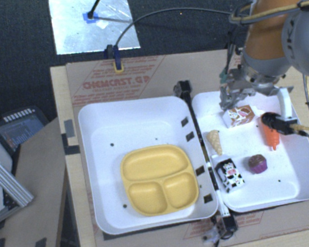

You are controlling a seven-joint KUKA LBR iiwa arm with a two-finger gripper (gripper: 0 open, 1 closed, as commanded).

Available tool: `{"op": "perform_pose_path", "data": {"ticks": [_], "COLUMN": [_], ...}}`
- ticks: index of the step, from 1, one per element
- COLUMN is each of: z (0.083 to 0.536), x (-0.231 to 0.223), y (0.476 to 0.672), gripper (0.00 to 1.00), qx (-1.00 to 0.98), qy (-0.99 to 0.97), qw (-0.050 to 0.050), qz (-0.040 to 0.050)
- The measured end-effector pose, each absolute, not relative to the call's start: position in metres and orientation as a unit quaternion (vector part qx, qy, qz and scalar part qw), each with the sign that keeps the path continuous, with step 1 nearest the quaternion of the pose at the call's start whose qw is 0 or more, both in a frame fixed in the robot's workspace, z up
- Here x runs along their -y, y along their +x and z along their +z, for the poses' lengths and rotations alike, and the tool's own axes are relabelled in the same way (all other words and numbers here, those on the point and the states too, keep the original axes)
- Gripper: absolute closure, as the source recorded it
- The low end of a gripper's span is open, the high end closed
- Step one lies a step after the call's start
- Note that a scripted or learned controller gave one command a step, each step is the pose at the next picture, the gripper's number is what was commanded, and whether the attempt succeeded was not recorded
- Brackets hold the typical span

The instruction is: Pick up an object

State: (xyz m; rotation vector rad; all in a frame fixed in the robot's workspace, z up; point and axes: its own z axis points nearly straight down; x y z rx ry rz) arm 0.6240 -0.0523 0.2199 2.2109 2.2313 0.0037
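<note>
Gripper [230,99] hangs over the far end of the right bin [305,184], can't tell how it's set, with a small red-and-white packet [239,115] just below it, print too blurry to read. Nearer the camera sit a cone-shaped piece [214,141], orange carrot-like toy [271,132], purple lump [257,163] and cow-patterned box [229,174]. Way off to its left, the yellow divided tray [156,178] lies in the left bin [99,156], and the cardboard [119,76] reads "CHEMCAST GP".

A robotics lab: arm [286,27], cabled bench [136,74], two white bins [135,108].

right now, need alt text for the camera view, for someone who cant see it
A grey robot arm's gripper hangs over the right bin, just above a small red-and-white packet; a carrot, cone, purple piece and cow toy lie nearby. The left bin holds a yellow divided tray.
</note>
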Motion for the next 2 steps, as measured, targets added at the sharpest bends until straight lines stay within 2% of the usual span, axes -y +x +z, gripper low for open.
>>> {"op": "perform_pose_path", "data": {"ticks": [1, 2], "z": [0.231, 0.226], "x": [-0.006, -0.061], "y": [0.630, 0.645], "gripper": [1.00, 1.00], "qx": [-0.711, -0.711], "qy": [0.703, 0.704], "qw": [0.000, 0.000], "qz": [0.0018, 0.0018]}}
